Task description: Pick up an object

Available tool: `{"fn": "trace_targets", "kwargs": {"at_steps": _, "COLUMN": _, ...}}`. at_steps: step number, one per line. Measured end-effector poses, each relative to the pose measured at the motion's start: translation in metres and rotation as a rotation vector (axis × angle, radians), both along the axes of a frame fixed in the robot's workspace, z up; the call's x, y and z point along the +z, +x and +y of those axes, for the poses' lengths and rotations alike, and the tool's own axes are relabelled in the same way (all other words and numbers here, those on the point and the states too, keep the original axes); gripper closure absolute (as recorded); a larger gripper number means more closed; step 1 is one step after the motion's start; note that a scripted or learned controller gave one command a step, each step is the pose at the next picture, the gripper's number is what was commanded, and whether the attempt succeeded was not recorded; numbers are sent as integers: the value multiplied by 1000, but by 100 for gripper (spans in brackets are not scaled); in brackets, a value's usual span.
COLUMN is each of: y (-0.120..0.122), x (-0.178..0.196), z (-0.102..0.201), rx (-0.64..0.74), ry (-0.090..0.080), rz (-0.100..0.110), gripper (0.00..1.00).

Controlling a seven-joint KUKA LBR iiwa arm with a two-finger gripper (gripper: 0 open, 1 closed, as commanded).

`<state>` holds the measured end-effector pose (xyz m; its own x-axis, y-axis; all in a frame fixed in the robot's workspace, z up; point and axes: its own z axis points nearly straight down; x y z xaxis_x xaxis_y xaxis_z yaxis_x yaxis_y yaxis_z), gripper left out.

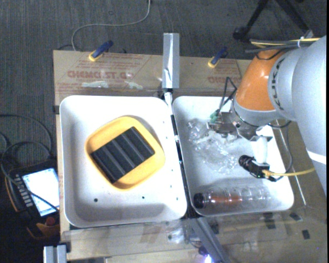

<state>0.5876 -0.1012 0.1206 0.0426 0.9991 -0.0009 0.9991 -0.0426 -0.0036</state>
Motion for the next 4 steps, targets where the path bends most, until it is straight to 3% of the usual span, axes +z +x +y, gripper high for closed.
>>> {"fn": "trace_targets", "kwargs": {"at_steps": 1, "y": -35, "x": -7, "z": -108, "rx": -32, "ry": 1, "rz": -2, "gripper": 0}}
{"fn": "trace_targets", "kwargs": {"at_steps": 2, "y": -77, "x": 54, "z": -117, "rx": 162, "ry": 0, "rz": -3, "gripper": 0}}
{"fn": "trace_targets", "kwargs": {"at_steps": 3, "y": -59, "x": 54, "z": -119, "rx": 396, "ry": 0, "rz": -4, "gripper": 0}}
{"fn": "trace_targets", "kwargs": {"at_steps": 4, "y": 11, "x": -29, "z": -66, "rx": 301, "ry": -5, "rz": -18, "gripper": 0}}
